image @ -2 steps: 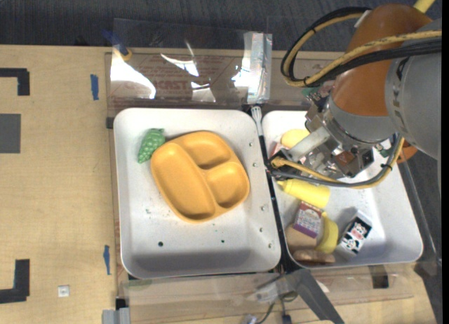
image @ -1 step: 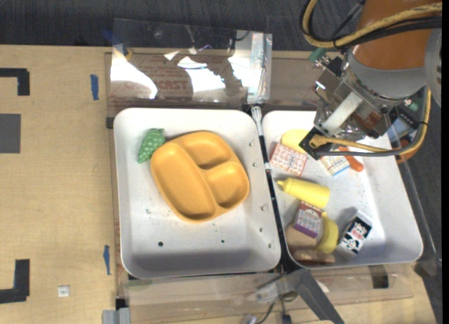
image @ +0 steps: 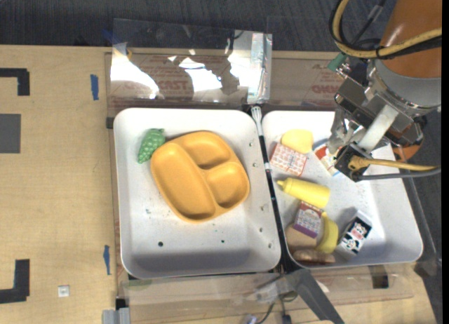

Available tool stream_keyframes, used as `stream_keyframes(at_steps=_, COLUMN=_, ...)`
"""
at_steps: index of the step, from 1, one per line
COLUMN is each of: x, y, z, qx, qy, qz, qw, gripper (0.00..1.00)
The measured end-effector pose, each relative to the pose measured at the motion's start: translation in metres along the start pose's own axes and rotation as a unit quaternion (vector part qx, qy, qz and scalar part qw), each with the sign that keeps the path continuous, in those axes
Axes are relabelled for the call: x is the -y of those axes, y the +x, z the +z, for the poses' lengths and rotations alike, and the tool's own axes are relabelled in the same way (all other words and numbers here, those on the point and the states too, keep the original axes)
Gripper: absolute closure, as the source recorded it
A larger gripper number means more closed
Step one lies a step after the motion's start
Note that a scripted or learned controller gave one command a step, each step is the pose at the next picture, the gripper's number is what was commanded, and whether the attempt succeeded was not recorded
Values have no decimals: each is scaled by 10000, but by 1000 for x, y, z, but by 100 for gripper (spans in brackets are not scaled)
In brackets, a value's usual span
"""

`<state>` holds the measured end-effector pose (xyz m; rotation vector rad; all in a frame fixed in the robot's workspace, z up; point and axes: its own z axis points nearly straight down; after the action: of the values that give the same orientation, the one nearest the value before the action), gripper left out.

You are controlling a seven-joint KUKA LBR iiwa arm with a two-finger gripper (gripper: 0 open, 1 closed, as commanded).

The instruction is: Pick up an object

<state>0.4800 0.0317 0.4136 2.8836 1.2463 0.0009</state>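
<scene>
Hovering above the right bin (image: 387,207), end effector (image: 339,142), opening indiscernible; patterned box (image: 289,160) print illegible.

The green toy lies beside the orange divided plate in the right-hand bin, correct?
Not quite: the green toy lies beside the orange divided plate in the left-hand bin, not the right-hand one. The camera view shows it.

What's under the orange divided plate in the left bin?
A green leafy toy pokes out at the upper-left edge of the orange plate, touching it. The plate covers the left bin floor beneath, so anything else there is hidden.
</scene>
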Motion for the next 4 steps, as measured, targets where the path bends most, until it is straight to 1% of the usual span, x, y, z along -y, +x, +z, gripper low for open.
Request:
stream_keyframes(at_steps=1, x=18, y=18, z=80, qx=29, qy=22, qz=187, qw=9998, gripper=100)
stream_keyframes(at_steps=2, x=23, y=107, z=-73, qx=-7, qy=-4, qz=-1251, qw=9921, gripper=100)
stream_keyframes(at_steps=3, x=42, y=198, z=-70, qx=6, qy=6, qz=-56, qw=10000, gripper=100)
stream_keyframes(at_steps=4, x=34, y=234, z=-70, qx=-1, qy=3, qz=623, qw=9981, gripper=100)
